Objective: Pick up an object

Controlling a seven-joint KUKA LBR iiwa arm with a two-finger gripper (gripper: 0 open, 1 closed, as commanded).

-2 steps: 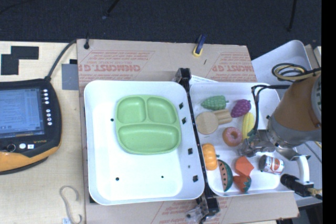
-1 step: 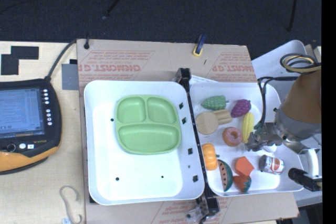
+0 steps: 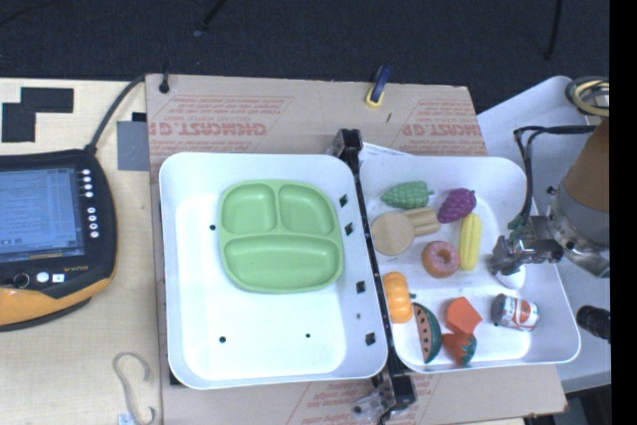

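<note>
The gripper (image 3: 510,252) hung over the right bin (image 3: 542,328), just right of the corn (image 3: 471,241) and far of the can (image 3: 516,313). I could not tell its jaw state. It seemed mid-approach; next it needed to descend onto one item.

The bench (image 3: 60,105) bears a cardboard sheet (image 3: 299,119), two white bins (image 3: 199,333), and seemingly a teach pendant (image 3: 50,234).
</note>
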